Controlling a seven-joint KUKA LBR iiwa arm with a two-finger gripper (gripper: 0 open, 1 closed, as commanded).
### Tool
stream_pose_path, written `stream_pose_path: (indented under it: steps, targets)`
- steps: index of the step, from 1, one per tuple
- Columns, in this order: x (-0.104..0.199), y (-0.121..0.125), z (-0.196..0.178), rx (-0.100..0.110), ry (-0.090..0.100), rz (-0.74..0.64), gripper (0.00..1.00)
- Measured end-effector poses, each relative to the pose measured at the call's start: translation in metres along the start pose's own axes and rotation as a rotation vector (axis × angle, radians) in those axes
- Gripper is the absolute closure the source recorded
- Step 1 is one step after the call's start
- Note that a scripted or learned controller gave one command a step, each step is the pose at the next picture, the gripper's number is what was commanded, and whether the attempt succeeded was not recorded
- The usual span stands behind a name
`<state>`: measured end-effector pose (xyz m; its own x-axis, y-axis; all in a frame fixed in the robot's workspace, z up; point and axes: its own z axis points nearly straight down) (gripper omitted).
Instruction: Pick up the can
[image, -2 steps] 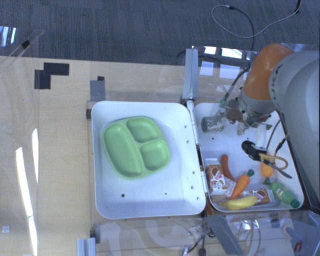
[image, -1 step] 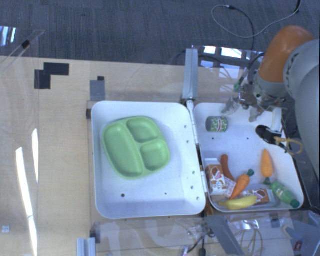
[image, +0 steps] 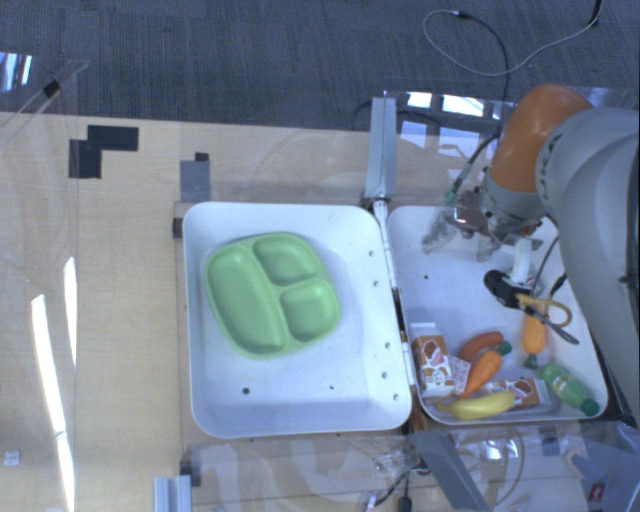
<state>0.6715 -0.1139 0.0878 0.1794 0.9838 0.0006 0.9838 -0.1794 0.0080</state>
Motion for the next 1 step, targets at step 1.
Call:
stream_pose_path:
  steps: [1]
  targets:
    - [-0.0374, -0.0493, -0.0003, -0.001, 0.000, -0.184, 0.00]
